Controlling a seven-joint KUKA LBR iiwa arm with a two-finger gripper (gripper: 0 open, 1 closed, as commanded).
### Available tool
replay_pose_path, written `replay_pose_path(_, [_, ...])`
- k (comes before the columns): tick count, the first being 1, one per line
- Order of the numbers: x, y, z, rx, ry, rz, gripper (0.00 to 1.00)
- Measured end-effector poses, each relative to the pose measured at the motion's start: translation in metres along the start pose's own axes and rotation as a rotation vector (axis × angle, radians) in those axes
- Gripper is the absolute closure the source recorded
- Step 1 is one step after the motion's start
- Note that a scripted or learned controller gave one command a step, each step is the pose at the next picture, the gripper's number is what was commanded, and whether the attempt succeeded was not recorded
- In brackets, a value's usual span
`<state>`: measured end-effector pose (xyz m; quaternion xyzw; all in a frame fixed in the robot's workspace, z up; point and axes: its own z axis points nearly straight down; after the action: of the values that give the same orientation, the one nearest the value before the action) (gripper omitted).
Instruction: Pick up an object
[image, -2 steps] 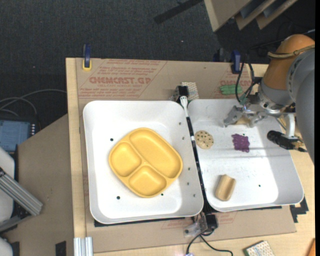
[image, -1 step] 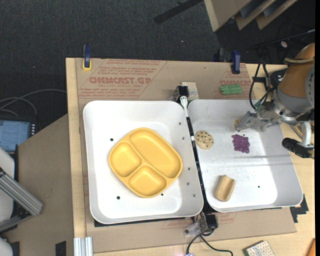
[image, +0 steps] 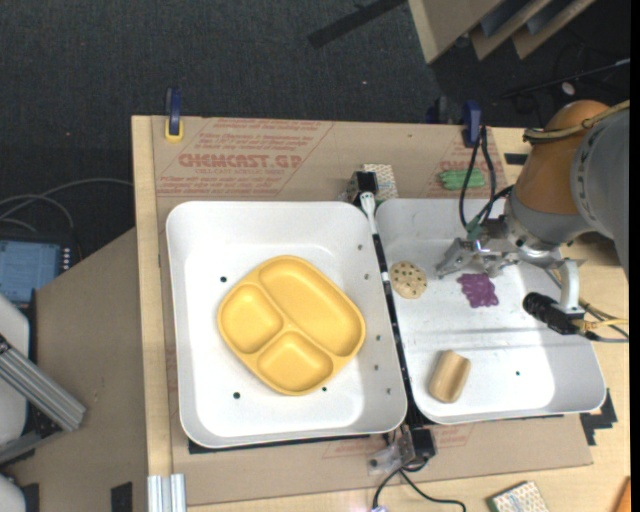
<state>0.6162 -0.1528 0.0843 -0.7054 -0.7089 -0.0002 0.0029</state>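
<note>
1. Glossy yellow three-compartment plastic plate (image: 290, 323) lies in the left white bin (image: 190, 300).
2. Right white bin (image: 560, 385): speckled round cookie (image: 407, 279), purple lumpy grape-like piece (image: 479, 289), tan cylinder (image: 450, 376).
3. Metal claw (image: 462, 257) – fingers spread, holding nothing – just left of the purple piece.
4. Cardboard worktop (image: 240, 155) reads "CHEMCAST GP".

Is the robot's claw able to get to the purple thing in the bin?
Probably yes. The claw hangs over the right bin, just beside the purple thing. Nothing lies on top of it, and the cookie sits apart to its left.
</note>
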Motion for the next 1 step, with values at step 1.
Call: replay_pose_path(1, [-0.0699,-0.0712,-0.0011,-0.001,0.006,0.005,0.00])
